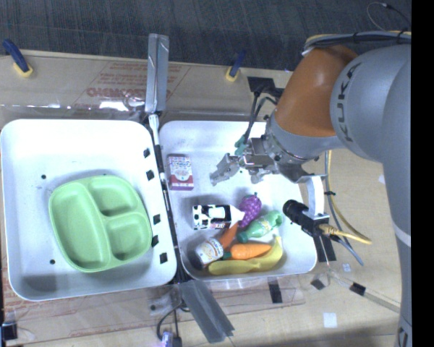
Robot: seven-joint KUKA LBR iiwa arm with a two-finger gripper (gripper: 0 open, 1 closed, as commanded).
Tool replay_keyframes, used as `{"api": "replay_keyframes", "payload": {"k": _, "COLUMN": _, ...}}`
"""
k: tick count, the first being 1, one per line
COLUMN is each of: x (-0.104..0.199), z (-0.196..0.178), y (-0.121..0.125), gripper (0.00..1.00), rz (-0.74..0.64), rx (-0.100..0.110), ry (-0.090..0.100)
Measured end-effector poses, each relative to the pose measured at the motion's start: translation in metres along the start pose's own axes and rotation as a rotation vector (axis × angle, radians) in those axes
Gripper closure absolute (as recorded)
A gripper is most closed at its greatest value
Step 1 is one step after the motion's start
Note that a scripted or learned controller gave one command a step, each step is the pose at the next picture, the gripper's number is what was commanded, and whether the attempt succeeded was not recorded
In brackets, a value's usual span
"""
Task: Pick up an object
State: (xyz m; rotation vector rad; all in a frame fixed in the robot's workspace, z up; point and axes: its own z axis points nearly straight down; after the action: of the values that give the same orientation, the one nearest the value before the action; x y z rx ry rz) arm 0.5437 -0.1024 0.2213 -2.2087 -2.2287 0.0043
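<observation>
"KUKA" on grey arm (362, 114), cardboard (116, 82) red print illegible

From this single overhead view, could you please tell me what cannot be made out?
- End effector: finger opening unclear, too small and blurred.
- Red carton: label too small to read.
- Banana: partly covered by carrot.
- Right bin: far corner hidden beneath the arm.

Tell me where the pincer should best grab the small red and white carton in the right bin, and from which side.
Probably from straight above, closing across the narrow width of the small red and white carton. It lies flat with its long axis running up the view, apart from the toy food pile, though the bin's left wall sits close beside it.
</observation>
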Motion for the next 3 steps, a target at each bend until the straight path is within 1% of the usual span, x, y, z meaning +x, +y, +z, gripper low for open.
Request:
{"api": "replay_keyframes", "payload": {"k": 1, "x": -0.025, "z": 0.107, "y": -0.047, "gripper": 0.00, "rz": -0.129, "rx": -0.022, "ry": -0.001}}
{"api": "replay_keyframes", "payload": {"k": 2, "x": -0.046, "z": 0.115, "y": 0.059, "gripper": 0.00, "rz": -0.174, "rx": -0.028, "ry": -0.005}}
{"api": "replay_keyframes", "payload": {"k": 3, "x": -0.041, "z": 0.114, "y": 0.056, "gripper": 0.00, "rz": -0.181, "rx": -0.032, "ry": -0.013}}
